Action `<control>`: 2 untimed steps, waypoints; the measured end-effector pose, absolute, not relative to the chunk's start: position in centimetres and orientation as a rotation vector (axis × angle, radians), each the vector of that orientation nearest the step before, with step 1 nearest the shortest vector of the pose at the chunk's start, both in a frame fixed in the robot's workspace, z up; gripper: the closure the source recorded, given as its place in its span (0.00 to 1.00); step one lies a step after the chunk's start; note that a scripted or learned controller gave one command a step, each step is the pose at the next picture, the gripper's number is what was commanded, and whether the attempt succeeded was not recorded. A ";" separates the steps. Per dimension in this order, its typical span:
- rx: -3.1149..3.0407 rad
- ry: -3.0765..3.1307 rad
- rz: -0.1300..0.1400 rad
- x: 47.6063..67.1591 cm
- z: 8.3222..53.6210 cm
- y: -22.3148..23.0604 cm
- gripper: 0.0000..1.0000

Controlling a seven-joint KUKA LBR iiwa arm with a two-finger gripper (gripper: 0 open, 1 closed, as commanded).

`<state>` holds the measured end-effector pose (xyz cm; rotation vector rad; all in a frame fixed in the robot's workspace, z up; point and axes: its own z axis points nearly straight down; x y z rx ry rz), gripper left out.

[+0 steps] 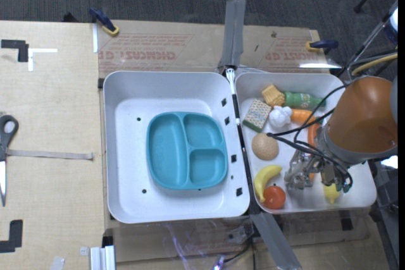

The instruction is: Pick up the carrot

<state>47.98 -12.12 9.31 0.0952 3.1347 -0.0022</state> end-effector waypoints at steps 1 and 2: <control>0.094 3.135 -0.002 48.0 9.3 -12.1 0.00; 0.092 3.129 -0.005 48.3 10.3 -12.1 1.00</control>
